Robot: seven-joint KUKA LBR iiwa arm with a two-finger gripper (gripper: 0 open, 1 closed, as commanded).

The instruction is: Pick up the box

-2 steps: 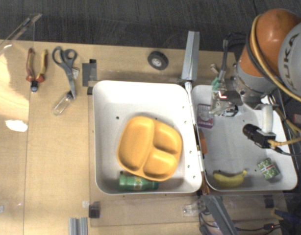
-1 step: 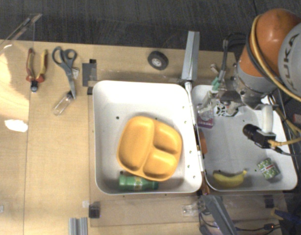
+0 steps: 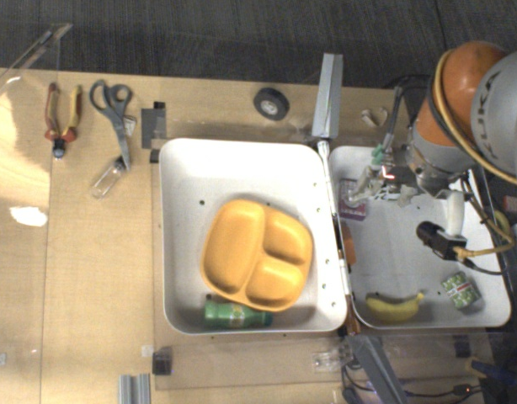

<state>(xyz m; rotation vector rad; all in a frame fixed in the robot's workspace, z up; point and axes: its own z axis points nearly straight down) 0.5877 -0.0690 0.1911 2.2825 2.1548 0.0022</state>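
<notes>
Bench [image 3: 90, 293] of pale wood under my one overhead camera, with two shallow white bins side by side; the left bin [image 3: 183, 225] holds a yellow divided tray [image 3: 258, 255], tilted a little, and a green bottle [image 3: 236, 314] lying on its side just under the tray's near edge, partly covered by it; the right bin [image 3: 385, 259] holds a banana [image 3: 395, 306] along its near wall and a small green-and-white box [image 3: 461, 289] near its near right corner, well apart from the banana and lying flat on the bin floor. From my seat the arm [image 3: 482, 99] comes in from the right, orange band above the grey wrist, with cables looping down beside it; the gripper [image 3: 365, 194] sits low over the far left part of the right bin, close to the wall shared with the left bin, well away from the box; I cannot tell how its tool is set, the tip being a blur of wires and metal. Beyond the bins, on the bench top, I see scissors [image 3: 115, 120], red-handled pliers [image 3: 61, 118] and a roll of black tape [image 3: 271, 103].
</notes>
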